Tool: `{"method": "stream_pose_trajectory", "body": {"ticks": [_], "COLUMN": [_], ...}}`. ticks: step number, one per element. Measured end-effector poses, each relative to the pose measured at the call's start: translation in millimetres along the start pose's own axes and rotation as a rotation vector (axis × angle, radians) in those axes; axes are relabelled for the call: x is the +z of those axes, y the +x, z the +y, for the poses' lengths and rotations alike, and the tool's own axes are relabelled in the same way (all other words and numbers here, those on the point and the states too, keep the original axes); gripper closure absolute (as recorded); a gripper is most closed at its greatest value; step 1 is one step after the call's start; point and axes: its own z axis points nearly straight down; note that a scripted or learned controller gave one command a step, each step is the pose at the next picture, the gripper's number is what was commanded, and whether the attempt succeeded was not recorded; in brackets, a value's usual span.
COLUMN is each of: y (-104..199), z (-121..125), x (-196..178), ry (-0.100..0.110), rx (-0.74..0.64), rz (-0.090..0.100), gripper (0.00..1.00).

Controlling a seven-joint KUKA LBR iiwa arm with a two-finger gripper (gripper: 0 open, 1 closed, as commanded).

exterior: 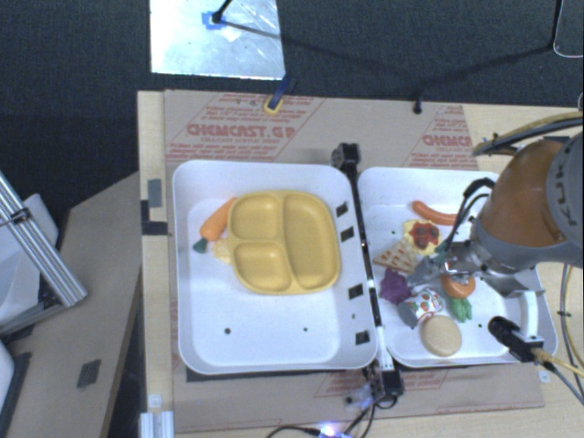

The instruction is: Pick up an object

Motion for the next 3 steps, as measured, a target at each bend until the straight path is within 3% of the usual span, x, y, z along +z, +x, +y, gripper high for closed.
{"method": "stream_pose_trajectory", "body": {"ticks": [1, 2, 3], "y": [-7.1, -9.1, -4.7], "z": [7.3, 10.0, 12.4], "x": [12.5, 0.4, -41.9], "ry": [-0.026, -0.036, -0.001], "rx": [0.006, 0.006, -0.003], "rz": [-0.016, -0.021, -0.001], "gripper": [0.0, 1.0, 1.0]}}
